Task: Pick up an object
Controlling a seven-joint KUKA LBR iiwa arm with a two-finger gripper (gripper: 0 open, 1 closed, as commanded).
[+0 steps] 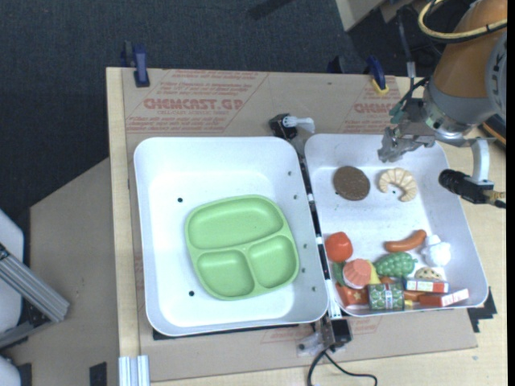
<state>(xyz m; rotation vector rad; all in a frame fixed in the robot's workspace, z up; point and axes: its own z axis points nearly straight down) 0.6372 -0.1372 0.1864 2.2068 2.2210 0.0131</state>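
Note:
My gripper (394,153) hangs over the far part of the right bin (459,207), just above a pale croissant (399,183). Nothing shows between its fingers. A round brown patty (352,182) lies to the left of the croissant. Along the bin's near side lie a red tomato (339,246), a sausage (404,241), a green bumpy vegetable (395,264), a small can (386,297) and several other toy foods heaped together.
The left bin (161,175) holds a green divided plate (240,245). A black clip (283,124) sits at the far edge between the bins. The arm's grey and orange body (471,63) rises at the right, over the bench's far corner.

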